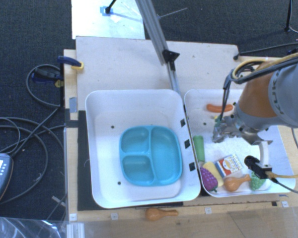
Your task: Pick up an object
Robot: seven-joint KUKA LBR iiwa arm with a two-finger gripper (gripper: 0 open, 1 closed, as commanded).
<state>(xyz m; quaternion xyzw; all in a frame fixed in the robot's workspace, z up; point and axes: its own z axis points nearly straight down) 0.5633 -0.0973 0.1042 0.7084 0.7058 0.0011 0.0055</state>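
While the arm reached in over the right bin, its pincer hung low above the bin floor, too blurred to tell if it was spread or closed. Nothing showed between its tips, so this looked like the approach. Candidates lay close: a green cylinder, a purple grape bunch, a small box. Next came a descent onto one, then a squeeze.

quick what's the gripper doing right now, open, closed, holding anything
Two-finger gripper: over the right white bin, near the orange carrot-shaped toy; whether it is open, shut or holding something cannot be told.
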